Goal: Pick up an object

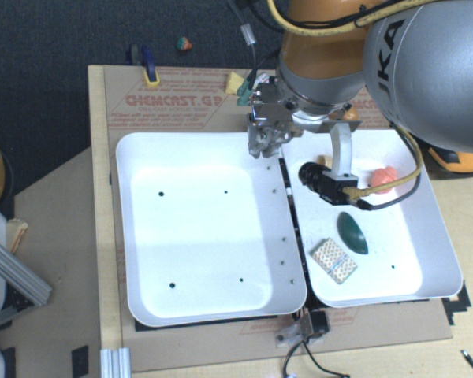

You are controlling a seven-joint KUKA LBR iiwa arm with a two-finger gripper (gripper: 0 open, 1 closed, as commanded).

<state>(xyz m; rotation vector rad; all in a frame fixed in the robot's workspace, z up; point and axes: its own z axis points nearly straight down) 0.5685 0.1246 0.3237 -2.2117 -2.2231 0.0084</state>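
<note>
Jaws: whether they are spread or clenched I cannot tell. Nearest lie a patterned block [333, 259] and green oval [352, 234] in the right bin [437, 250]; farther, a pink object [383, 178]. With the gripper [262, 142] hanging over the dividing rims, descent risks striking them.

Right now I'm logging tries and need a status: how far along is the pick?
Nothing looks picked yet. The dark green oval object, the patterned block and the pink object all lie in the right bin. The gripper sits at the far edge of the left bin, near the divider, with nothing visible between its fingers. Reaching an object, gripping and lifting all remain.
</note>
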